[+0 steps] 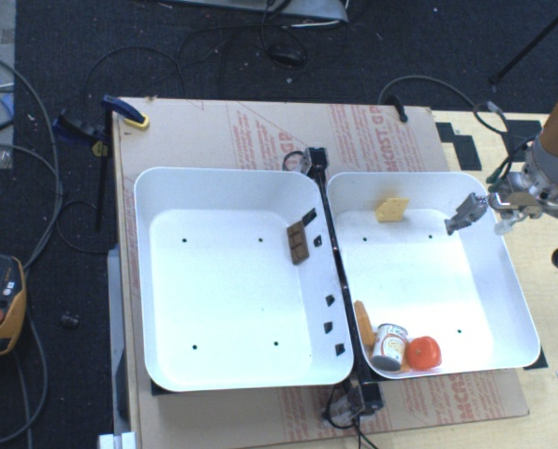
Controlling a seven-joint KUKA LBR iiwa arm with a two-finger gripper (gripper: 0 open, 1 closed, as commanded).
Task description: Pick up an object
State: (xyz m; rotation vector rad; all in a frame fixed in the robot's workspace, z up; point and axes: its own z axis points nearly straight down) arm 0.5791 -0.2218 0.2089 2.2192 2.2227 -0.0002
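A single fixed camera is mounted above the bench (223, 134) and looks down at a slant. The frame covers both white bins: the left bin (157, 251) and the right bin (504, 279) lie side by side near the centre. The far edge of the bench and dark floor (54, 45) occupy the top and left. The arm (550, 157) enters from the right edge.

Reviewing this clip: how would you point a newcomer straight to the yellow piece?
Take the right bin, the one nearest the arm. Near its far wall lies the yellow sponge-like block, alone. Unlike the red tomato, can and carrot huddled in the near corner, it is pale and flat.
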